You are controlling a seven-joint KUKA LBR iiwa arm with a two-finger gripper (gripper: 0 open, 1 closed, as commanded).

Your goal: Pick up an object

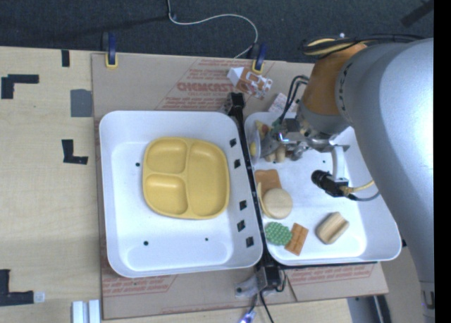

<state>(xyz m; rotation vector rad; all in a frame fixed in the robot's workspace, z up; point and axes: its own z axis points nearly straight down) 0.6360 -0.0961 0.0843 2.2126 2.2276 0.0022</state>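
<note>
The right bin [366,244] holds several small food-like items. A pale round bun [276,202] lies against a tan square slab [267,179] near the bin's left wall. A green ridged disc [277,233] and an orange cracker [297,238] rest near the front. A tan bread roll [331,228] sits at the front right. My gripper [280,147] is down in the bin's far left corner, above small yellowish-brown pieces [263,132]. The wrist and arm hide what lies beneath it.
In the left bin [120,244] lies a yellow divided plate [187,177]. A black part with a cable [330,183] hangs beside the wrist over the right bin. A divider [245,173] runs between the bins. The bulky grey arm [402,124] covers the bench's right side.
</note>
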